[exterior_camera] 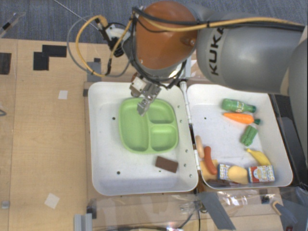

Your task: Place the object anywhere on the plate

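Note:
A green divided plate lies in the left white bin. A brown chocolate-bar-like block rests flat on the bin floor just off the plate's near right corner, not touching the gripper. My gripper hangs over the plate's far left compartment, below the orange wrist band. Its fingers look pressed together into one narrow wedge, with nothing between them.
The right bin holds several toy foods: a green bottle, a carrot, a banana, sausages and small cartons. Yellow and black cables loop behind the left bin. The arm's grey body covers the far right.

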### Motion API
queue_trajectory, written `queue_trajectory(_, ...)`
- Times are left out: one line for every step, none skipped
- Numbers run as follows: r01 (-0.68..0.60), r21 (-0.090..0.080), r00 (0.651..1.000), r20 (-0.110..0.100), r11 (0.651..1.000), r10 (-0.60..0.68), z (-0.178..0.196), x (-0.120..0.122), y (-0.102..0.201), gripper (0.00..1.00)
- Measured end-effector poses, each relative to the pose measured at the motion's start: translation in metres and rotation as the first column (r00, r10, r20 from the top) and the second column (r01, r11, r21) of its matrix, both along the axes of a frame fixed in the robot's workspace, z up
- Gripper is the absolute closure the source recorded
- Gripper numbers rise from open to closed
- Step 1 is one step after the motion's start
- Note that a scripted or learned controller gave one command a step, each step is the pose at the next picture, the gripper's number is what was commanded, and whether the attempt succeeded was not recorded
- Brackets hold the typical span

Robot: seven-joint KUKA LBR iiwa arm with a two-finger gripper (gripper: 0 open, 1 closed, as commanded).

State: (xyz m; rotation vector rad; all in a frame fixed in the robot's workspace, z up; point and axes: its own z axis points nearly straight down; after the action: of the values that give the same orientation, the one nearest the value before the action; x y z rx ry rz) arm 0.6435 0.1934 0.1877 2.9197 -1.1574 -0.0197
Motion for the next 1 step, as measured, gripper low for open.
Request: queue_trajectory(0.003,0.001,1.0,0.009,1.0,-0.003,0.0048,0.0024,-0.0012,0.0)
